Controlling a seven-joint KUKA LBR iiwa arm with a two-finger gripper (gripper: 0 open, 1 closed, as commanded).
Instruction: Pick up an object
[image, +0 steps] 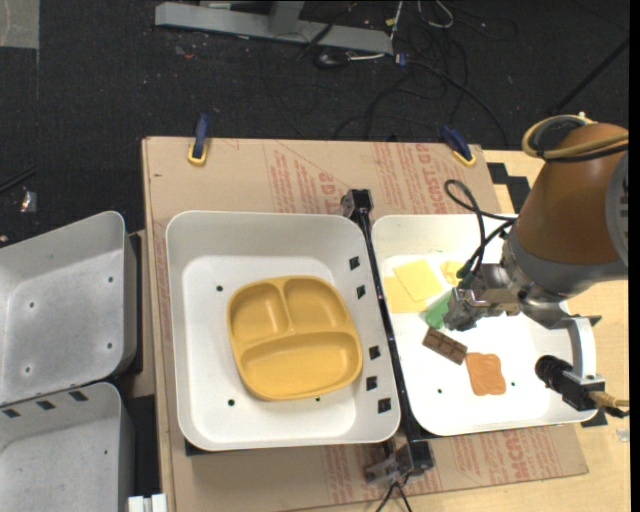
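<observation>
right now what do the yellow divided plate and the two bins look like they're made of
Yellow divided plate: probably moulded plastic, matte with a soft sheen; one uniform mustard colour and rounded compartment ridges suggest it.
Left bin and right bin: likely thin formed plastic or painted sheet metal; smooth white walls, rounded corners, small dark holes in the floor. The look leaves it open.

A yellow divided plate (295, 338) lies in the left white bin (190, 300), which stands on a brown cardboard sheet (270, 170). Two clamps, one blue (200, 140) and one yellow (458, 145), sit at the sheet's far edge. Black cables (400, 60) run over the dark floor behind.
</observation>
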